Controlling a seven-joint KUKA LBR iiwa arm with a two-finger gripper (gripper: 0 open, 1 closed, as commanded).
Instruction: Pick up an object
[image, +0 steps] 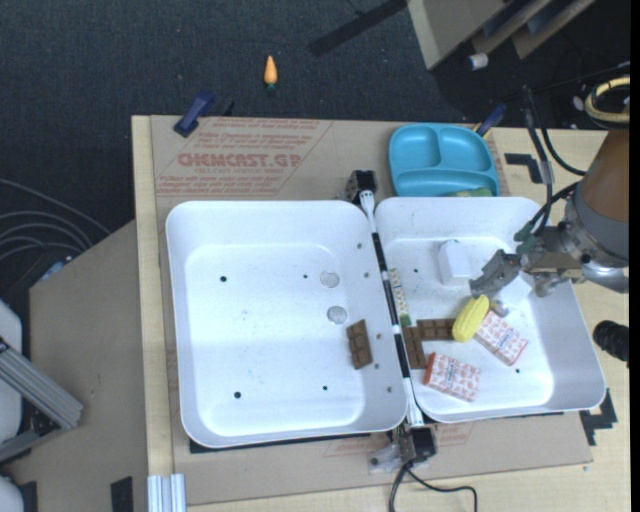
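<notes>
The camera view is arranged, from the left, around a bench of brown board on which two shallow white bins are set side by side. In the left bin, two small round discs are seen near its right wall, and a brown chocolate-like bar is laid just below them. In the right bin, another brown bar is found against the left wall, with a red-and-white packet just below it. A yellow lemon-shaped object is placed beside the bar, touching a second red-and-white packet to its right. A white block is seen above them. A blue divided tray is set behind the right bin. The gripper is positioned over the right bin, just above and right of the yellow object; its fingers are spread apart, and nothing is seen between them. The grey arm is extended in from the right.
</notes>
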